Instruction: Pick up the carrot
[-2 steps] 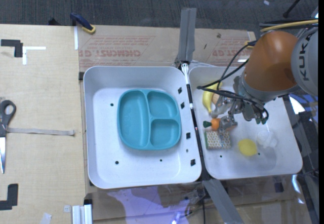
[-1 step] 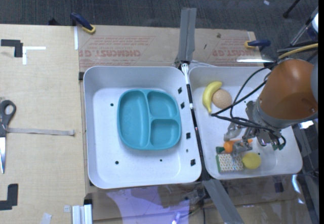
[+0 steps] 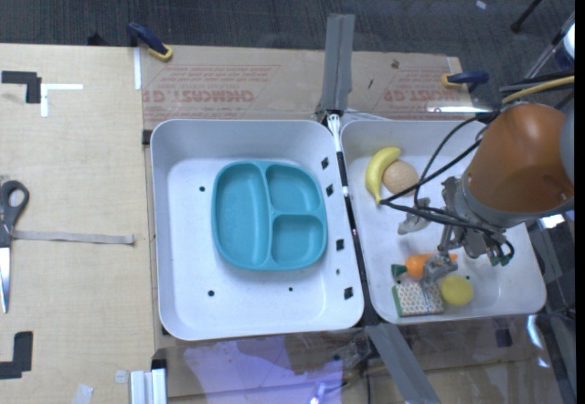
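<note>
Camera view: hovering over the right bin (image 3: 512, 297), gripper (image 3: 445, 258) hanging just above and right of the carrot (image 3: 416, 266). Carrot lying near the bin's front, between the green-edged sponge (image 3: 418, 298) and the lemon (image 3: 456, 290), long axis hard to tell. Cannot tell whether the fingers are released or clenched.

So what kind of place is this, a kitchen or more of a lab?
Most likely a robotics lab bench, not a kitchen. A robot arm reaches over two white bins fixed to a board; the fruit looks like toy food, such as the banana, and scissors lie taped on the workbench.
</note>
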Robot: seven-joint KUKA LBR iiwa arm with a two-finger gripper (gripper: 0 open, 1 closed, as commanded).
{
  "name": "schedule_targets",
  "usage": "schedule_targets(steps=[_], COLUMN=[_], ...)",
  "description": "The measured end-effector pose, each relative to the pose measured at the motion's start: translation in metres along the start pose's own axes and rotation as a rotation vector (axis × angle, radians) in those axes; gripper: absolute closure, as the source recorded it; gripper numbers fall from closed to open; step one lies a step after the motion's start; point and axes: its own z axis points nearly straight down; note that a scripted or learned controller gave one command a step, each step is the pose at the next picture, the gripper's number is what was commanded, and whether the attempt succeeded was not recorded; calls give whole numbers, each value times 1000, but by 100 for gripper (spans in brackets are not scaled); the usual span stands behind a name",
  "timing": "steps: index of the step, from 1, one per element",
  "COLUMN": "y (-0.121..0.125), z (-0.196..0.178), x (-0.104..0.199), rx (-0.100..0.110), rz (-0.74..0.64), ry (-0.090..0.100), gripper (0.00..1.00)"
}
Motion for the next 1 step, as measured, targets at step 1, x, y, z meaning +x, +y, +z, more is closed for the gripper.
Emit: schedule_targets(steps=[1], y=[26], z=[6], x=[-1], rx=[-8], rz=[-11], ry=[24], gripper=[0])
